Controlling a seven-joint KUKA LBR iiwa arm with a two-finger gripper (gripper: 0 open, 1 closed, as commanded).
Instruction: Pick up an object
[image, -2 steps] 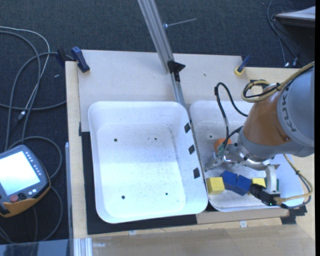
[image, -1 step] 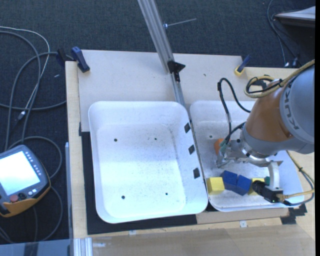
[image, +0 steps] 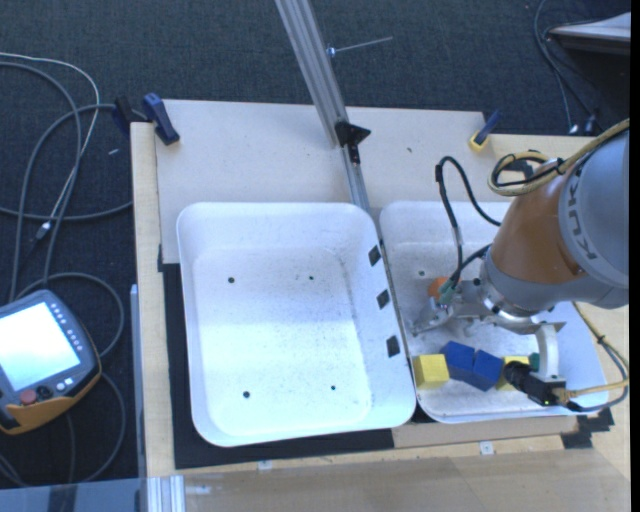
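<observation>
My gripper (image: 436, 312) hangs low over the middle of the right bin (image: 405, 225), reaching in from the right under the grey and orange arm. A small orange thing (image: 438, 288) shows just beyond its tip, close against it; whether they touch I cannot tell. A yellow block (image: 431, 370) lies near the bin's front left corner. Touching it on the right is a blue block (image: 470, 365), which lies slanted. Both blocks sit a little in front of the gripper, apart from it.
The left bin (image: 200, 240) stands beside the right one, with a row of black clips along their shared wall. A metal pole slants down from the back to that wall. A teach pendant lies off the bench at far left.
</observation>
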